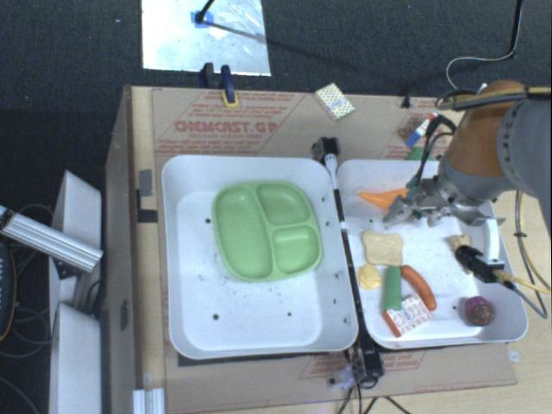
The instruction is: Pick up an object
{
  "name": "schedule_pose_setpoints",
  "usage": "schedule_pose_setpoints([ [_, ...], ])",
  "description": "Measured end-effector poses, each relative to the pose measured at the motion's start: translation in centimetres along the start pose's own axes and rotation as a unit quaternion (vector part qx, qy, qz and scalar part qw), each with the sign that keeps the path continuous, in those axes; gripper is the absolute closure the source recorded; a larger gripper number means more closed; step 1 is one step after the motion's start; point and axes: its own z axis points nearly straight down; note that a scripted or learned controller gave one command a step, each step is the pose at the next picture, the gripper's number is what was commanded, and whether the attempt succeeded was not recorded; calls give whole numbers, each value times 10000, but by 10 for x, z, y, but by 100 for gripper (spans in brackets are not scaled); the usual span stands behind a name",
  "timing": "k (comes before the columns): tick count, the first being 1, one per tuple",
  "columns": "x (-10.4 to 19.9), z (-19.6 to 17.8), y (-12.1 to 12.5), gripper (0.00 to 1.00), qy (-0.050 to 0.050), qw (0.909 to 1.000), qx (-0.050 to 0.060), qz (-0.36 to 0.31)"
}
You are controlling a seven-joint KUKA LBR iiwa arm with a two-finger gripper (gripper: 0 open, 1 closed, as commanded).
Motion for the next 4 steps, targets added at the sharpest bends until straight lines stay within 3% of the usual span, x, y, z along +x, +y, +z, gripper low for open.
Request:
schedule_pose_setpoints([
  [1,-31,30,56,0,54,9997,231,32],
  [2,-32,20,56,100,36,9997,252,10],
  [3,38,-94,9,100,3,10000,-9,-8],
  [4,37,-92,8,0,2,10000,8,1],
])
